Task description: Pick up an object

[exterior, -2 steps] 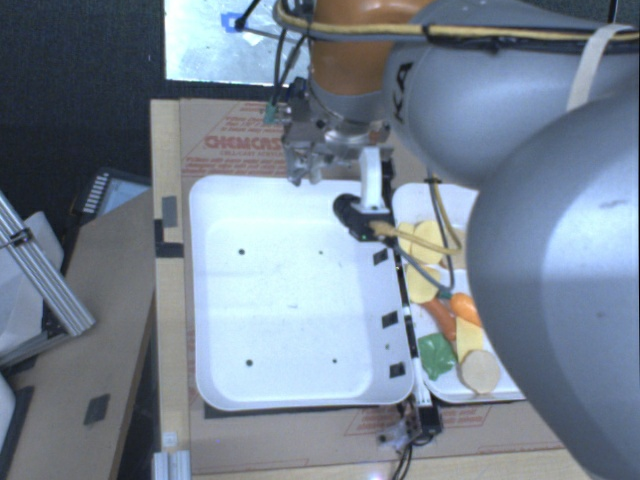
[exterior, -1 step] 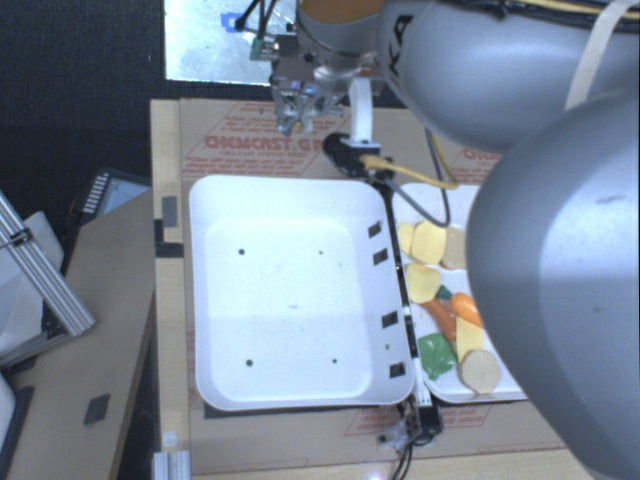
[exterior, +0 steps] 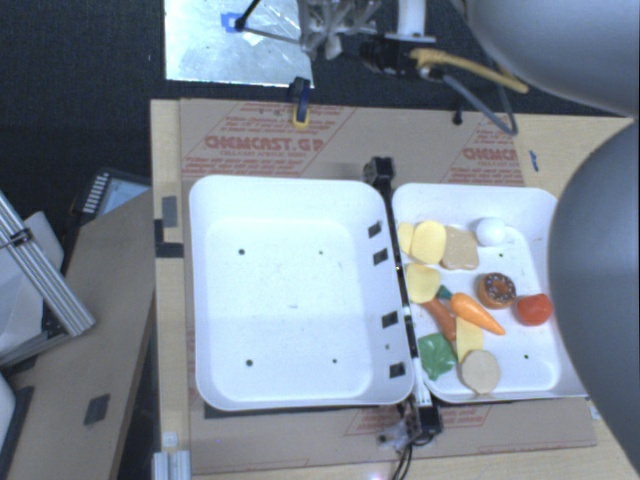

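smooth white plastic bins (exterior: 290, 198); glossy tomato (exterior: 533, 309); matt printed cardboard (exterior: 270, 140).

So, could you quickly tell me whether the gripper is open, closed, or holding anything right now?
Gripper: cannot be told from the camera view.
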You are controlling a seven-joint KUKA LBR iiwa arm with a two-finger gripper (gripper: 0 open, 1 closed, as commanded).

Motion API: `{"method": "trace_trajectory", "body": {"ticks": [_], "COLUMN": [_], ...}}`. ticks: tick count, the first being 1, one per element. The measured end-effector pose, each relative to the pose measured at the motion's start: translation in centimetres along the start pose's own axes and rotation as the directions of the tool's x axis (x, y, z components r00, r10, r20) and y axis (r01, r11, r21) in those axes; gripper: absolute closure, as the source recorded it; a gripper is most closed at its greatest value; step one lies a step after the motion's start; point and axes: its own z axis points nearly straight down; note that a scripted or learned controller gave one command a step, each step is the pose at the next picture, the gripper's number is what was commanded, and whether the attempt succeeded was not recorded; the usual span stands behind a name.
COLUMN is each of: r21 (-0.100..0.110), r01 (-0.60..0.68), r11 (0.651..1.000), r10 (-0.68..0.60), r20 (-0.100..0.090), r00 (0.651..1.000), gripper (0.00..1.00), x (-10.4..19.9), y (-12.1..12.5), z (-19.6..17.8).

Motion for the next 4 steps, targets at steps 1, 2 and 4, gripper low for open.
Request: {"method": "trace_trajectory", "body": {"ticks": [1, 2, 4], "r21": [0.012, 0.015, 0.016], "r01": [-0.002, -0.002, -0.002], "r11": [1.0, 1.0, 1.0], "r10": [0.002, 0.002, 0.002], "r20": [0.004, 0.005, 0.006], "r00": [1.0, 1.0, 1.0], "gripper": [1.0, 1.0, 1.0], "x": [2.1, 2.0, 2.0], "y": [0.1, -0.5, 0.1], "z": [-2.3, -4.2, -4.1]}}
